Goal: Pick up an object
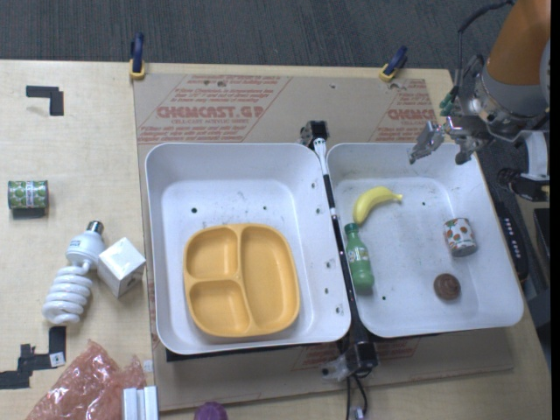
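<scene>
The two-finger end effector [445,142] is being held above the far rim of the right-hand shallow white bin [490,234], and nothing is being carried between its fingers; the two prongs appear to be standing apart, though the view is too small and cluttered there to be certain.

Four candidate things are lying in that bin. A yellow curved banana [374,202] is lying nearest the end effector, toward the far left of the bin. A green plastic bottle [357,256] is lying along the left wall, just beside the divider. A small printed can [459,236] is standing toward the right wall, and a small brown round disc [447,287] is lying near it, closer to the front. A yellow three-compartment plastic tray [242,280] is lying in the left-hand white bin [166,234].

Several failures are being risked from here. The bottle, being pressed against the wall, could be blocked from one finger. The flat disc could be missed, as little height is being offered. The can could be tipped or rolled if struck off-centre. The banana could be pushed aside if the fingers are closed along its curve.
</scene>
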Robot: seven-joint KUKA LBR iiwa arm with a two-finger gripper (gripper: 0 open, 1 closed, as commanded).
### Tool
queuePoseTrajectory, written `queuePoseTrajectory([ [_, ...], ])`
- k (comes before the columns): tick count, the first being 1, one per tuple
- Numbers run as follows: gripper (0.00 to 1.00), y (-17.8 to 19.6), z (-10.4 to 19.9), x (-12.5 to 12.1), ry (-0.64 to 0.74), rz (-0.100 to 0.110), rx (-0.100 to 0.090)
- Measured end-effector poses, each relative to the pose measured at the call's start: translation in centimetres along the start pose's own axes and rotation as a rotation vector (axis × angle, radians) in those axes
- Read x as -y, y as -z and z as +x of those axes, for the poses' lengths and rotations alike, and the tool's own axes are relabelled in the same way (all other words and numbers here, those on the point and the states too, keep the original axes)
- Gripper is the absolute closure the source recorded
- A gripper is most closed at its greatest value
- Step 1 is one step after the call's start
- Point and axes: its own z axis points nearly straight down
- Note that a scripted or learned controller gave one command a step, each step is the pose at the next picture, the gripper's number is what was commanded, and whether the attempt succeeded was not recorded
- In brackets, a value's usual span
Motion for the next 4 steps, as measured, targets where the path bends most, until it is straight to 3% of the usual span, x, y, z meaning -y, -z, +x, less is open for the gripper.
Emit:
queuePoseTrajectory([
  [1,0.00,-13.0,-1.3,-0.4,-0.001,0.000,0.000],
  [2,0.00,-13.0,2.1,6.8,-0.003,0.000,0.000],
  [3,1.00,-12.0,2.0,6.7,-0.004,-0.003,0.001],
  [4,0.00,-12.0,2.0,6.7,-0.004,-0.003,0.001],
])
